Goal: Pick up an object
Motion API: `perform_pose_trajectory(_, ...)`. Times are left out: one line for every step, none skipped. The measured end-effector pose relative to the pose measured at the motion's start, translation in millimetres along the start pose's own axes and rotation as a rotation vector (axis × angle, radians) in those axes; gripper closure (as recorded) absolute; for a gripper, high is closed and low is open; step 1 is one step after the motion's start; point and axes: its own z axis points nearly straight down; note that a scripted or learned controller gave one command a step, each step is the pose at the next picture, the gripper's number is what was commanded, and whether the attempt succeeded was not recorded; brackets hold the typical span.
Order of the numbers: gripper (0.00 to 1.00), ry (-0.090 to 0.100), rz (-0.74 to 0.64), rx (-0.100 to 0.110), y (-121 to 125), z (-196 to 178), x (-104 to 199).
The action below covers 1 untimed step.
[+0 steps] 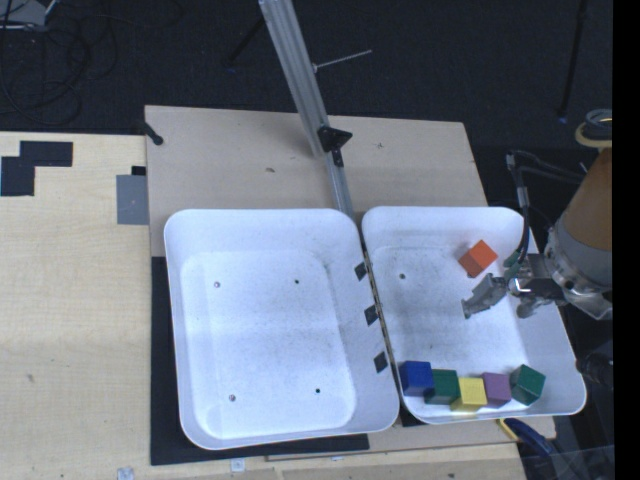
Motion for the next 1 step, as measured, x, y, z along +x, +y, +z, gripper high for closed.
perform_pose_trajectory(0.0, -0.002, -0.006, -0.002, 126.6, 35.5, -53.6)
